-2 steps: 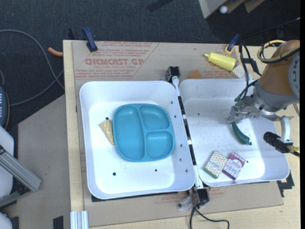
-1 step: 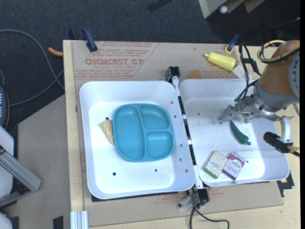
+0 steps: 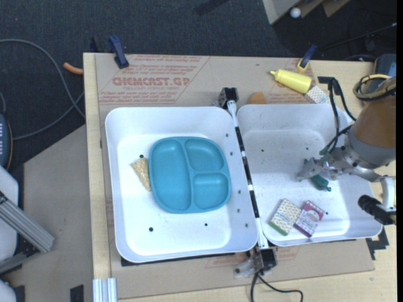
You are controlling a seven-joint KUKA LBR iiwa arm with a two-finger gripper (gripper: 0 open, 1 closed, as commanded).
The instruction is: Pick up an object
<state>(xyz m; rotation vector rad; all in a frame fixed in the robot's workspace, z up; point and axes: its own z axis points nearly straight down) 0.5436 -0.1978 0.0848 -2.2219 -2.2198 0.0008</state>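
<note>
My fingers [image 3: 313,172] sit low over the small green object [image 3: 322,182]; their spread I cannot tell. Centre, then close gently.

Even, soft overhead light; slight blur; faint shadows w/ bins [image 3: 119,168].

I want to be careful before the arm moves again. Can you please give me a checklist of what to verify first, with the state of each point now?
1. Gripper is over the right bin: ok.
2. A small green object lies right at the gripper: ok.
3. Green object is between the fingers: cannot tell.
4. The two small packets lie apart from the gripper: ok.
5. Blue divided plate sits in the left bin, away from the arm: ok.
</note>
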